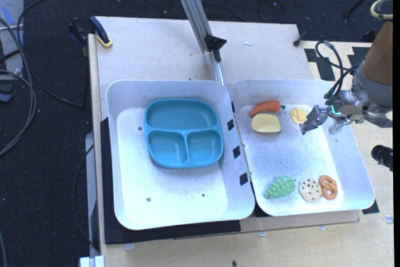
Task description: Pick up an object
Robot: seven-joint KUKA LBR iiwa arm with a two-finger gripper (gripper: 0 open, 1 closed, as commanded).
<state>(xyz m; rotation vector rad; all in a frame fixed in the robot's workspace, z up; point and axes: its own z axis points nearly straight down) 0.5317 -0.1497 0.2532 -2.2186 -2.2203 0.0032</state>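
Camera view: nothing is picked up yet, as far as I can judge. Every item lies on the floor of the right bin (350, 153): a carrot (265, 107) and a yellow piece (265, 124) touching it near the back left, a small yellow chip (299, 115) just right of them, and along the front a green bunch (280, 187), a cookie (309, 189) and a pretzel (328, 186) in a row. The left bin (125, 153) bears a blue tray (184, 132) with three compartments.

The arm (378, 72) reaches in from the right, and the gripper (322, 119) hangs over the back of the right bin, just beside the chip. Its fingers look parted by a modest gap, with nothing between them; whether a tip touches the bin floor is unclear from this angle. The chip is the nearest candidate, the yellow piece next. What is left, then, is the whole grasp: settling over one item, closing on it and lifting it clear.
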